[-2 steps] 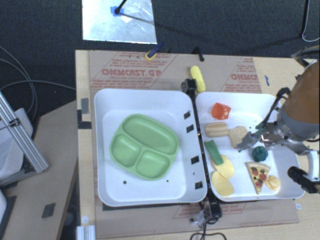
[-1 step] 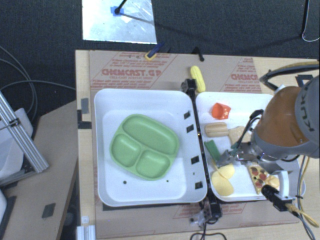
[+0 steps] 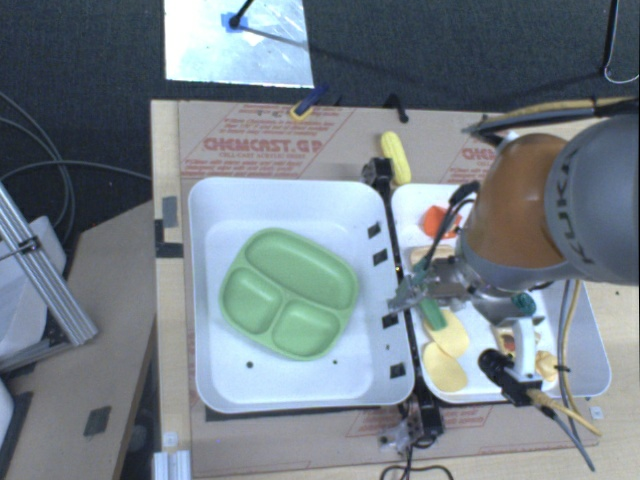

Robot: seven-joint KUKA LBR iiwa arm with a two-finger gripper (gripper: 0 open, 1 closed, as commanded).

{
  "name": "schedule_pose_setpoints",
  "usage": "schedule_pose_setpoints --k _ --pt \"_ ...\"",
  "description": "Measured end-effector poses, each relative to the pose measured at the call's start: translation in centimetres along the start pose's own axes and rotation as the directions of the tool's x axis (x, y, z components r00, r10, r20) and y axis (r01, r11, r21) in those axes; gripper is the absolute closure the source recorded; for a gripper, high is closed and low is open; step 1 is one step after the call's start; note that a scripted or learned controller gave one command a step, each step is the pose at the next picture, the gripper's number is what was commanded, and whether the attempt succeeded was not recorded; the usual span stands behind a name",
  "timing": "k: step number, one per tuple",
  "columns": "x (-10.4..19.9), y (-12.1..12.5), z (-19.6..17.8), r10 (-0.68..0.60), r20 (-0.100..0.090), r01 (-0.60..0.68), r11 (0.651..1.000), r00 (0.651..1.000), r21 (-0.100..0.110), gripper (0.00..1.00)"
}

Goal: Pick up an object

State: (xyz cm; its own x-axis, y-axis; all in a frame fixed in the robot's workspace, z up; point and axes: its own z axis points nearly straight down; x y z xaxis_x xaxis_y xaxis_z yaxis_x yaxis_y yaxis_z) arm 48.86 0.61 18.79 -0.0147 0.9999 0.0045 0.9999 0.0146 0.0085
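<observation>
My gripper (image 3: 417, 290) hangs low over the left edge of the right bin (image 3: 585, 368), close to the divider between the bins. Right below it lies a small green object (image 3: 433, 316), partly covered by the gripper; whether they touch I cannot tell. Two pale yellow pieces (image 3: 447, 356) lie just in front of the green one. An orange object (image 3: 434, 219) sits at the back left of the same bin. A small red and white item (image 3: 509, 344) and another yellow piece (image 3: 546, 365) lie under the wrist, half hidden.
The left bin (image 3: 215, 218) holds a green divided plate (image 3: 288, 291). A yellow corn-like object (image 3: 395, 156) lies on the bench behind the bins. The bulky arm (image 3: 540, 208) covers much of the right bin.
</observation>
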Motion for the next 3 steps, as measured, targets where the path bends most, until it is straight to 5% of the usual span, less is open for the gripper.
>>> schedule_pose_setpoints --k 1,2,3 --pt "-0.7 0.0 -0.8 0.01 0.003 -0.01 1.0 1.0 0.002 1.0" --pt "-0.6 0.2 -1.8 0.008 0.003 -0.008 1.0 1.0 -0.001 1.0" --pt "0.7 0.0 -7.5 0.008 0.004 -0.008 1.0 1.0 0.001 1.0"
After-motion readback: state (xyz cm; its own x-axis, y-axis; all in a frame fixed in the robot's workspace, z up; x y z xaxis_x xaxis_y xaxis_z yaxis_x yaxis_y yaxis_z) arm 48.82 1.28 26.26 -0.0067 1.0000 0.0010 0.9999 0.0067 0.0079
